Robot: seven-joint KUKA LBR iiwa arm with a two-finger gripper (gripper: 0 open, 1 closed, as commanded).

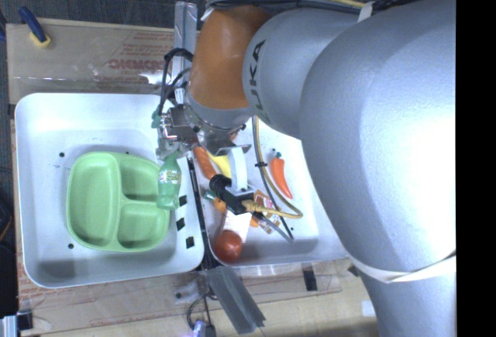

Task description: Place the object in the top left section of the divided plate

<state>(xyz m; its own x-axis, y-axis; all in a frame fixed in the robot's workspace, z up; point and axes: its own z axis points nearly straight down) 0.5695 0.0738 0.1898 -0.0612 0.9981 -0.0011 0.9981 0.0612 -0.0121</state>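
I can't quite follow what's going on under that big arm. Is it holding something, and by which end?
It looks so: a pale green bottle hangs below the gripper, apparently held by its top end, over the green divided plate's right edge.

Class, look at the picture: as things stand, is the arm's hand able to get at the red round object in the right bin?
Probably yes: the red round object lies uncovered near the right bin's front edge, though the hand sits over the green plate now.
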